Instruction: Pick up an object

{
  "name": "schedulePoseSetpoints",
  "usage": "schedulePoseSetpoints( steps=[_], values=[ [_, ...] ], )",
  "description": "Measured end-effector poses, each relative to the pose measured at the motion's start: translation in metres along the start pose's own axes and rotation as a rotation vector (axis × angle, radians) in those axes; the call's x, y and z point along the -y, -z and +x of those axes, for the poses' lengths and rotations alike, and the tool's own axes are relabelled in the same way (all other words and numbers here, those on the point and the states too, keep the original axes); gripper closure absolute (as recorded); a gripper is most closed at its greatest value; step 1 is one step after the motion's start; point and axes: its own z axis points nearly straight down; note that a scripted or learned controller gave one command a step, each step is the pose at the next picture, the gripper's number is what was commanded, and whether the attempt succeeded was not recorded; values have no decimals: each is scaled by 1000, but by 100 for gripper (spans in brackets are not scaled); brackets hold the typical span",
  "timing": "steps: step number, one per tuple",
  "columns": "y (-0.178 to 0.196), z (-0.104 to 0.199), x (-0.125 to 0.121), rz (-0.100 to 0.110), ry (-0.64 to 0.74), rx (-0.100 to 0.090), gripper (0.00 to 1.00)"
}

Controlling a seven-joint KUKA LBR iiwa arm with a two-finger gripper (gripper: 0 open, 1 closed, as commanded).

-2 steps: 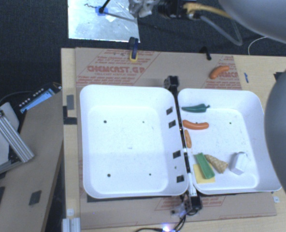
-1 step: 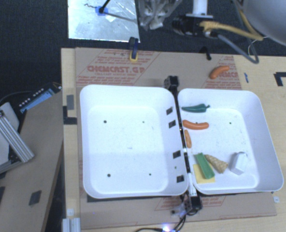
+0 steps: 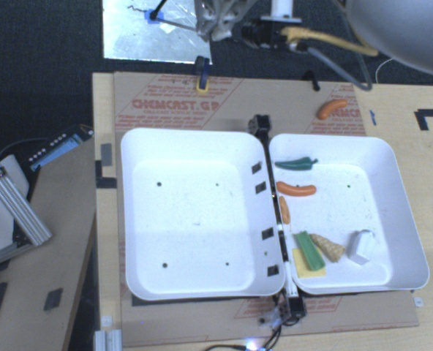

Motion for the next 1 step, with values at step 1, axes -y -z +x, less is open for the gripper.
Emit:
schedulePoseSetpoints(
  steps=[1],
  values=[
    [0, -20, -28, -1, -5, 1, 100]
  ],
)
